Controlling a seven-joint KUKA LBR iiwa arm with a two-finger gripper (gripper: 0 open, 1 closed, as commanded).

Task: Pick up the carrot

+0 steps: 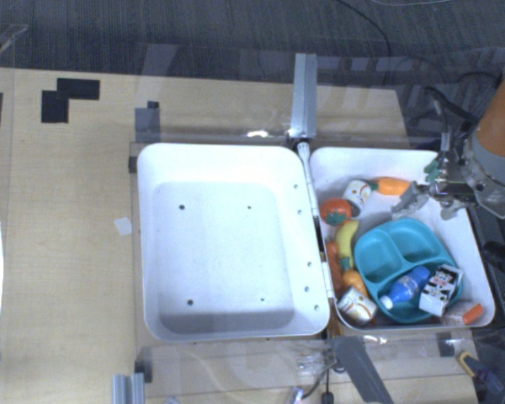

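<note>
Even, bright overhead light; soft shadows, slight glare, perhaps mild blur at right.

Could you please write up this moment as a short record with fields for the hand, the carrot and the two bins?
hand: the hand hangs over the right bin's far side, just right of the carrot
carrot: the carrot lies in the right bin, orange, near the far wall
right bin: the right bin also holds a teal divided tray and a banana
left bin: the left bin is white

no readable text, small box's point(440, 289) print too blurred
</note>
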